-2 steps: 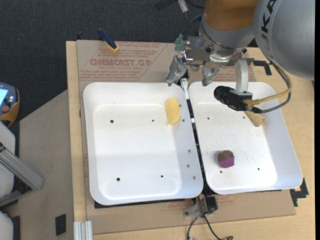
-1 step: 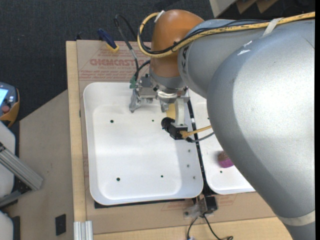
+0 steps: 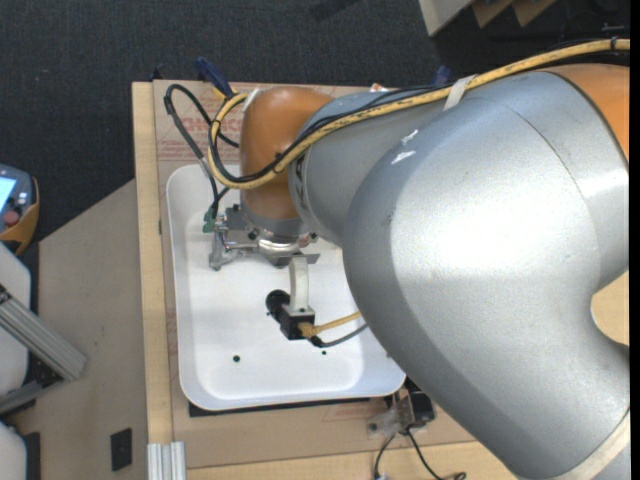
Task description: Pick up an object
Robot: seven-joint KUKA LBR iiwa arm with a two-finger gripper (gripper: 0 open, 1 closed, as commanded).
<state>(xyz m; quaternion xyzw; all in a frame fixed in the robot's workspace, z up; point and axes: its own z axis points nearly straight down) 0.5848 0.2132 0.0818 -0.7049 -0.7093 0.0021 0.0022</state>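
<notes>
My gripper [image 3: 258, 251] hangs low over the back half of the left white bin [image 3: 200, 298], under the orange wrist band [image 3: 270, 148]. The wrist and its metal flange cover the gripper from above. Two tiny dark specks [image 3: 236, 358] lie on the bin floor toward its front edge. From this angle I cannot make out what is under the gripper.
The big grey arm link [image 3: 480, 268] crosses the right half of the view and covers the bench there. A wooden bench rim [image 3: 152, 268] runs along the bin's left side. Yellow and black cables [image 3: 215, 138] loop beside the wrist over the bin's back left corner.
</notes>
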